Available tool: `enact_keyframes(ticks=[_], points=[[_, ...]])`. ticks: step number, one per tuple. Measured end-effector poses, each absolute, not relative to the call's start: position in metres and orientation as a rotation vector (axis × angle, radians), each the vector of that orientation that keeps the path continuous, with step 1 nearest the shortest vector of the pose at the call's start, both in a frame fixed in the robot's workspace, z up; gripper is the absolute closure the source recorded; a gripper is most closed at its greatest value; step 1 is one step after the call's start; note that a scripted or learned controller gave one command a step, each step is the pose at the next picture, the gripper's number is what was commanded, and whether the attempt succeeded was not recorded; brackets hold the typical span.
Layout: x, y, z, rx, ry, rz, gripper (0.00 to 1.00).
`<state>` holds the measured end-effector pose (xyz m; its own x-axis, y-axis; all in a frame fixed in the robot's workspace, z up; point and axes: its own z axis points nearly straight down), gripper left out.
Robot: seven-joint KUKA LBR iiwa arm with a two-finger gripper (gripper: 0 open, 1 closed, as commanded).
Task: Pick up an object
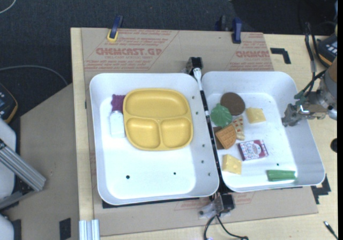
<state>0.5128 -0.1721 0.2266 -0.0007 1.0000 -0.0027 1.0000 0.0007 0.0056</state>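
- The small objects lie in the right bin (300,142): a brown disc (233,103), a green piece (220,115), yellow wedges (232,164), a red packet (252,150).
- The gripper (290,116) is over that bin's right edge, holding nothing.
- A yellow divided tray (158,118) sits in the left bin (144,180).

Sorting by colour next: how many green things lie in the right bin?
2: a round green piece at the bin's left side, below the brown disc, and a flat green bar near the front edge. Others may be hidden.
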Motion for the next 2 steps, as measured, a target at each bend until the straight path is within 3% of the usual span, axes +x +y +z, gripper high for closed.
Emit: enact_keyframes(ticks=[2], points=[[0.576, -0.081, 0.213, 2.213, 2.225, 0.004, 1.0]])
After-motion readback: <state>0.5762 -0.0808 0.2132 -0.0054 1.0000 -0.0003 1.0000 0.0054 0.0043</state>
